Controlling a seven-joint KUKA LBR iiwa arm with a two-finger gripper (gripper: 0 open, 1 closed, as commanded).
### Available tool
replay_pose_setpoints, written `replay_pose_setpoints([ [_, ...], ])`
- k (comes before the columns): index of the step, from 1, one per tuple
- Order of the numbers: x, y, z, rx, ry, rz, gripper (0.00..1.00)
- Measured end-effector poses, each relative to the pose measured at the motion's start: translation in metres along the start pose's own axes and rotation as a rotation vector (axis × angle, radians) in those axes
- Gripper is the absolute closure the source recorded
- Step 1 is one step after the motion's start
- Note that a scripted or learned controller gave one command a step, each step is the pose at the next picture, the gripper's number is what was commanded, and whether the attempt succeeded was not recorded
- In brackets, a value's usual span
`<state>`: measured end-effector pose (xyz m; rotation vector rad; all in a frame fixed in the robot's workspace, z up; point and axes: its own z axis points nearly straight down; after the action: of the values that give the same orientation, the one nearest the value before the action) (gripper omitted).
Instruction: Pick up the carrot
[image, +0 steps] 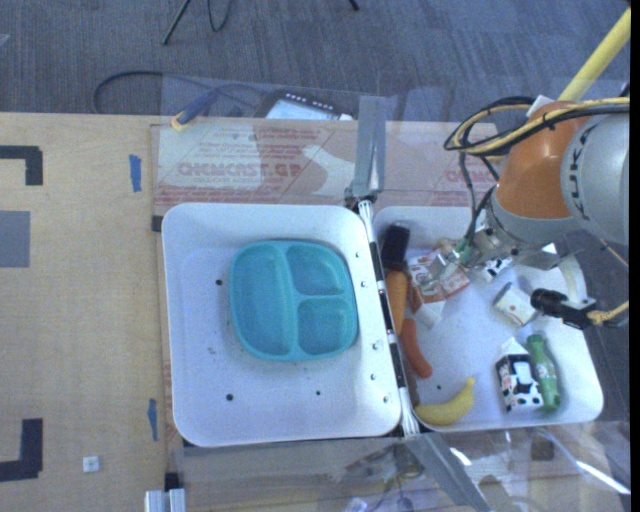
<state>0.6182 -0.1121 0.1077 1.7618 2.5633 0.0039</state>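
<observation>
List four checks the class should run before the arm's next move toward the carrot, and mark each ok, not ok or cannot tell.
1. Carrot in plain sight, at the right bin's left wall: ok.
2. Gripper over the carrot: not ok, it sits to the right, above a crumpled packet.
3. Fingers ready to close: cannot tell.
4. Room around the carrot: not ok, black brush and red chili crowd its ends.
5. Banana away from the carrot: ok.
</observation>
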Motion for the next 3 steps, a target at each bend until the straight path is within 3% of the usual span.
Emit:
replay_pose_setpoints([
  [1,0.022,-0.034,-0.003,-0.032,-0.011,-0.248,0.00],
  [2,0.009,-0.007,-0.004,0.011,0.022,-0.037,0.00],
  [3,-0.018,0.045,0.001,0.009,0.009,-0.184,0.00],
])
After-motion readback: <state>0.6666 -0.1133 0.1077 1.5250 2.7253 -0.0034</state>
